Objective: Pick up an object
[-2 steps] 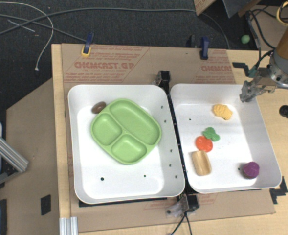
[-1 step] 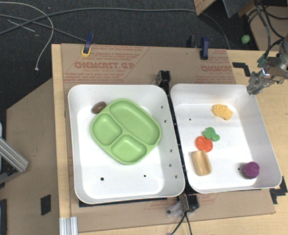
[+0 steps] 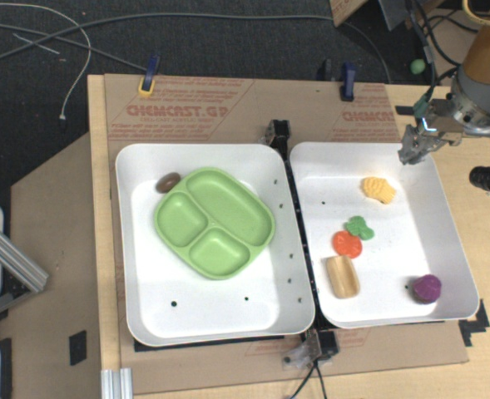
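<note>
White bins sit side by side on our desk (image 3: 111, 115), the right bin (image 3: 448, 223) holding a yellow toy (image 3: 379, 189) near our hand (image 3: 413, 154), which hovers at its far rim, grip state unclear.

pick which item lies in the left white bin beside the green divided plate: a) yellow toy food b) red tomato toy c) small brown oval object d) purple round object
c, the small brown oval object lies in the left white bin, at the upper left edge of the green divided plate.
</note>
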